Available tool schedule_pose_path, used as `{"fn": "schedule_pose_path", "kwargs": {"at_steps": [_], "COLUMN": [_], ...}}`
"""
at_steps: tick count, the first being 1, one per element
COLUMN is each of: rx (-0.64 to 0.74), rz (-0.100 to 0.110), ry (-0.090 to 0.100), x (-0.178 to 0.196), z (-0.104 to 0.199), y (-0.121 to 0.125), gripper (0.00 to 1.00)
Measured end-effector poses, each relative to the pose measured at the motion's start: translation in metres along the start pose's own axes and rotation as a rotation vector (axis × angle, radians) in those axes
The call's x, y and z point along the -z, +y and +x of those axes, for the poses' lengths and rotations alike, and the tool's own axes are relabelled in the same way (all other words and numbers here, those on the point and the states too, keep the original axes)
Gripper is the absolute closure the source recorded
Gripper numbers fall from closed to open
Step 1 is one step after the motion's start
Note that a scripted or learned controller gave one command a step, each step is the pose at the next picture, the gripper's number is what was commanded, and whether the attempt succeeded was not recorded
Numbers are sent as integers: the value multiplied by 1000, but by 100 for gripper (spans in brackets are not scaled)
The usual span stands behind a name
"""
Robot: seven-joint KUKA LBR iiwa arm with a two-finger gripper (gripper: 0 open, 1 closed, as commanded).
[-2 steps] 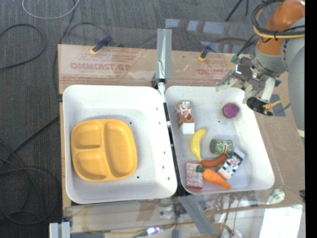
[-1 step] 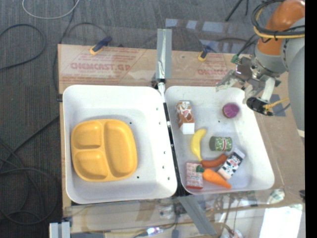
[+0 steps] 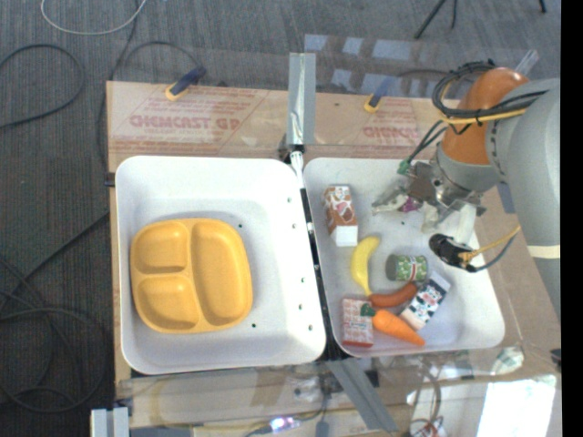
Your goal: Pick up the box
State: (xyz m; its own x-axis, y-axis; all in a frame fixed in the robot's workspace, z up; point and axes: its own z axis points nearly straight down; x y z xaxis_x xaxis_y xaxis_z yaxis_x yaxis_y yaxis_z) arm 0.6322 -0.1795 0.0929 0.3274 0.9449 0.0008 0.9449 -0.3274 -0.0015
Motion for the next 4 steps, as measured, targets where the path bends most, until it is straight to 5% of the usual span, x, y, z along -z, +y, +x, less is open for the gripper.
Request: {"fn": "schedule_pose_path", "kwargs": {"at_steps": [1, 2, 3, 4], "rx": [-7, -72, -160, -160], "rz": [12, -6, -11, -11], "ry": [5, -1, 2, 2], "x": [-5, -5, -4, 6], "z": [-5, 2, -22, -22], "y": [41, -24, -52, -52], "gripper": [0, 0, 0, 100]}}
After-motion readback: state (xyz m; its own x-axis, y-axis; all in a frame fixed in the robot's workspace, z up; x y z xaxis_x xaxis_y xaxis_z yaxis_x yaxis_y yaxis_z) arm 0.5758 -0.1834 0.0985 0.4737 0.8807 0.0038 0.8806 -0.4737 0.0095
